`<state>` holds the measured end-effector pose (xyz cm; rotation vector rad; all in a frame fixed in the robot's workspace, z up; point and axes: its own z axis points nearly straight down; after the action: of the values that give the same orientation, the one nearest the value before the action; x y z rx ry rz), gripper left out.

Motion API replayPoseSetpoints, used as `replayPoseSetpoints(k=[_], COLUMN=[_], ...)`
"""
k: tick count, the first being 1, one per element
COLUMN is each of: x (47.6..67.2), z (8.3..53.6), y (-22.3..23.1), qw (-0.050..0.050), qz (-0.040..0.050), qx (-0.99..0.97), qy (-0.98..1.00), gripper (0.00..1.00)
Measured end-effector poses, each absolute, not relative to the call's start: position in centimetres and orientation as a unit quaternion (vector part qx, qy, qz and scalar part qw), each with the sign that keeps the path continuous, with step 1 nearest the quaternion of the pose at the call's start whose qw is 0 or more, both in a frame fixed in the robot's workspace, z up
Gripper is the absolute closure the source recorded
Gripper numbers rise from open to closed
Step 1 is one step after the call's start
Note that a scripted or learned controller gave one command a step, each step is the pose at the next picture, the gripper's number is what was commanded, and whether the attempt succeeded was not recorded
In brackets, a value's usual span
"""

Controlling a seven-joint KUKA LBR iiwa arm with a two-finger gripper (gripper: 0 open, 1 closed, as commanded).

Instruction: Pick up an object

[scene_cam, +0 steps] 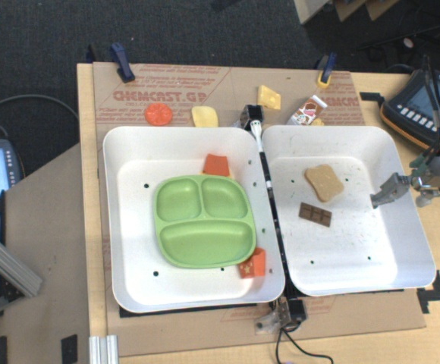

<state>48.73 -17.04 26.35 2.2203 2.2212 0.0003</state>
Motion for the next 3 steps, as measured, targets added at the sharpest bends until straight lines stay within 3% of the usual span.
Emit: replayPoseSetpoints(k=[1, 2, 3], x=[56.6, 61.7, 58.8], z=[11.1, 17.1, 8.4], y=[-10.8, -14.0, -10.4], qw=[-0.005, 0.005, 0.003], qz=[-0.001, 0.0021, 0.0006], qx=[0.704, 0.707, 0.706], qy=[0.71, 0.708, 0.708], gripper=[0.0, 0.0, 0.0])
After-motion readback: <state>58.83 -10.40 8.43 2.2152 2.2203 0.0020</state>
